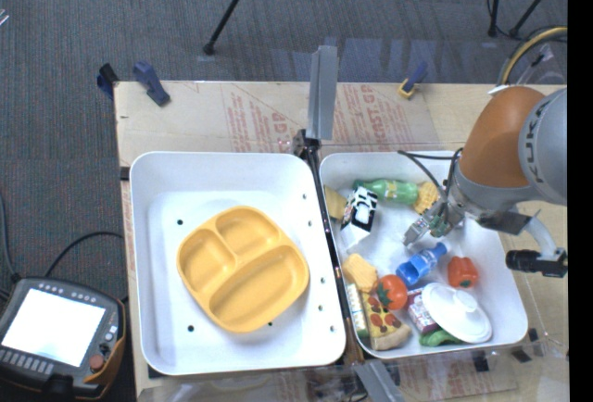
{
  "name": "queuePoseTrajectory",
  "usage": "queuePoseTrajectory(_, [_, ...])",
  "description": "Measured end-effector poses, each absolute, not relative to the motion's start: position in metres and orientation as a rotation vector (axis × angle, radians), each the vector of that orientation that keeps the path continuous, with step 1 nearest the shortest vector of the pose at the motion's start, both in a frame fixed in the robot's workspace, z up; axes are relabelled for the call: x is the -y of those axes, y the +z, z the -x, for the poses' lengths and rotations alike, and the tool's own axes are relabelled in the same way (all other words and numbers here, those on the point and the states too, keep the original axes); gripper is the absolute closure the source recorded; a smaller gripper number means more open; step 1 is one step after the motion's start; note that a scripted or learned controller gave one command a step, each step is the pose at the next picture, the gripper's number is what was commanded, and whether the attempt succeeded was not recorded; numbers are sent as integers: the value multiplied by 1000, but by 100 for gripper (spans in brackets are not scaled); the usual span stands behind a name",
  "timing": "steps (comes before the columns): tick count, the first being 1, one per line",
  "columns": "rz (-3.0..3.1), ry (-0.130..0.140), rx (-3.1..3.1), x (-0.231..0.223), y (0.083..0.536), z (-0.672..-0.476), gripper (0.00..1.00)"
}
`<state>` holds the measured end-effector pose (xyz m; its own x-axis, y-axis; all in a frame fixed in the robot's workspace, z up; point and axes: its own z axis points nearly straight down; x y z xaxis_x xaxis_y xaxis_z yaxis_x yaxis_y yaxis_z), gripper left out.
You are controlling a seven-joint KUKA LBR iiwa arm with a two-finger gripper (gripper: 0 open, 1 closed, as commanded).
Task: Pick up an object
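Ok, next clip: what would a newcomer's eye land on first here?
Probably the big yellow three-compartment plastic tray, lying alone in the left white bin. Next, the right white bin, crowded with small toys, among them a blue plastic bottle and a white round lid. The grey arm's gripper hangs just above that bottle.

Red printing runs across the cardboard sheet [269, 118] covering the counter, but its upside-down letters are too faint to read. Nothing else bears legible text.
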<state>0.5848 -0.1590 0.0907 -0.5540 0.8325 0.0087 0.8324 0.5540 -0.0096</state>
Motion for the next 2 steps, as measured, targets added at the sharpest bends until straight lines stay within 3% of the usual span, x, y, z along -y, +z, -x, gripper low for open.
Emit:
queuePoseTrajectory(1, [1476,7,2758,158,90,-585,0])
queuePoseTrajectory(2, [1446,3,2777,139,83,-528,0])
